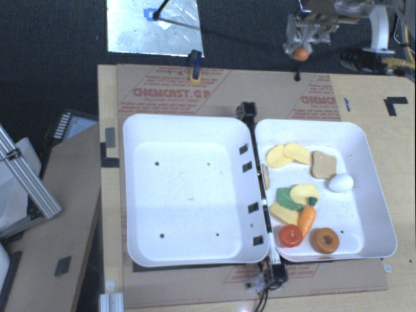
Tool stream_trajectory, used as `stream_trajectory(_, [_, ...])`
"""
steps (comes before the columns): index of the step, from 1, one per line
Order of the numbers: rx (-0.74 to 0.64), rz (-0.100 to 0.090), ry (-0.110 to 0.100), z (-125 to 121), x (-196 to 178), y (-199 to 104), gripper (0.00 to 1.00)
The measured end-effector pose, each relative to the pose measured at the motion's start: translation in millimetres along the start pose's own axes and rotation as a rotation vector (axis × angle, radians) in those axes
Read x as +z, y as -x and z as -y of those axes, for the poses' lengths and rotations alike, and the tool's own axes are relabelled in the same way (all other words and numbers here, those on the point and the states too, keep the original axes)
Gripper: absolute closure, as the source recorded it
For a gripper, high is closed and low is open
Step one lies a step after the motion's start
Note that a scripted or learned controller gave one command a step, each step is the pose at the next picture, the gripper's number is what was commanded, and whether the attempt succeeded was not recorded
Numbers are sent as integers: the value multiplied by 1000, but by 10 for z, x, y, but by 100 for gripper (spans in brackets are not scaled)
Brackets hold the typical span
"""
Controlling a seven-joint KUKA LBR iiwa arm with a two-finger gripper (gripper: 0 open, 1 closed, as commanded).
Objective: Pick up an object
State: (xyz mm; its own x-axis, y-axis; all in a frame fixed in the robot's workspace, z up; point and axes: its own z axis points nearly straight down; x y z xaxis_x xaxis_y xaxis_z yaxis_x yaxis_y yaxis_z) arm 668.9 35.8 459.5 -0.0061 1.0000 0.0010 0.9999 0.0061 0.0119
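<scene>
My gripper (300,48) hangs high at the top of the camera view, beyond the far edge of the right bin (372,153). Its fingers are shut on a small round orange object (300,54), which sits between the fingertips. Down in the right bin lie two pale yellow pieces (288,155), a slice of bread (323,164), a white egg (340,183), a green piece (285,195), a yellow banana shape (304,192), a carrot (306,219), a red tomato (290,235) and a brown doughnut (324,240).
The left bin (188,187) adjoins the right one along a black hinged divider (255,174). Both rest on a cardboard sheet (169,93). A shiny metal plate (155,17) lies at the back left, and an aluminium rail (26,177) slants at the far left.
</scene>
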Motion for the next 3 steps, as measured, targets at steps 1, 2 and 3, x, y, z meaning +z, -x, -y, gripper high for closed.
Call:
stream_trajectory(1, [-2, 0, -1, -6, -809, -371, 100])
stream_trajectory(2, [10, 3, -10, -3, -753, 254, 100])
stream_trajectory(3, [9, 3, -9, 3, -759, 805, 100])
